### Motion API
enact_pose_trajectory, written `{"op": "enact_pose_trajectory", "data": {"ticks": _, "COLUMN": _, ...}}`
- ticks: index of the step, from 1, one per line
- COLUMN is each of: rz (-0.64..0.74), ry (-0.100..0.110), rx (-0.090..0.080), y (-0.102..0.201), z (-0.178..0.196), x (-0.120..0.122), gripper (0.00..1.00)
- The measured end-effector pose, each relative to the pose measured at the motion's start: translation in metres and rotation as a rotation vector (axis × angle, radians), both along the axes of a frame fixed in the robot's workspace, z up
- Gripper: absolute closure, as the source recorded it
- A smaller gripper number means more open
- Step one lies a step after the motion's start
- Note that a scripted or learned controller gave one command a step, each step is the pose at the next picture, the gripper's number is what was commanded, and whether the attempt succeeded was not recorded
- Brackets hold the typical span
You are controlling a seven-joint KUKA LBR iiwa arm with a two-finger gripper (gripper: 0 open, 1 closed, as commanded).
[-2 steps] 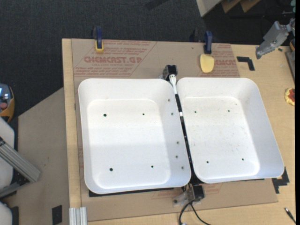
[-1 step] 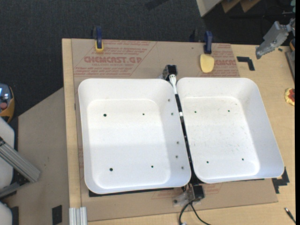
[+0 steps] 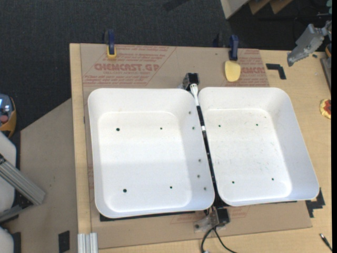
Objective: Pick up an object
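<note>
The two white bins sit side by side in the middle of the brown board (image 3: 79,141), the left bin (image 3: 97,141) and the right bin (image 3: 300,141) touching along their inner rims; a black strip (image 3: 202,136) runs down that seam, I'd guess to lock the pair together so that nothing shifts when the arm pokes about. Two blue clamps, one (image 3: 110,38) near the board's far left corner and one (image 3: 233,45) further along its far edge, pin the board to the bench for much the same reason. The bin floors show small dark dots (image 3: 118,129), which look like holes or marks, not loose pieces.

The only likely thing to pick that I can make out is a yellow lump (image 3: 233,70); it lies on the board just beyond the right bin's far rim, right below the second clamp, outside both bins. It is small, rounded, pale yellow and matt, soft-looking perhaps; it could be hard to reach there, so close to the clamp.

The gripper (image 3: 304,45) hangs over the bench's far right corner, well apart from the bins; from here I cannot tell whether it is wide or narrow, and I see nothing in it.
</note>
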State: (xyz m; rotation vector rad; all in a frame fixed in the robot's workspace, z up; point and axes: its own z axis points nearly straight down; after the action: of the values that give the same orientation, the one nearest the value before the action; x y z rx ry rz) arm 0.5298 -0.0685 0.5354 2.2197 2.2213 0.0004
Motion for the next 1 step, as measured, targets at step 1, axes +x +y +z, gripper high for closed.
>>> {"op": "enact_pose_trajectory", "data": {"ticks": 1, "rz": 0.0, "ry": 0.0, "rx": 0.0, "y": 0.0, "z": 0.0, "x": 0.0, "gripper": 0.0}}
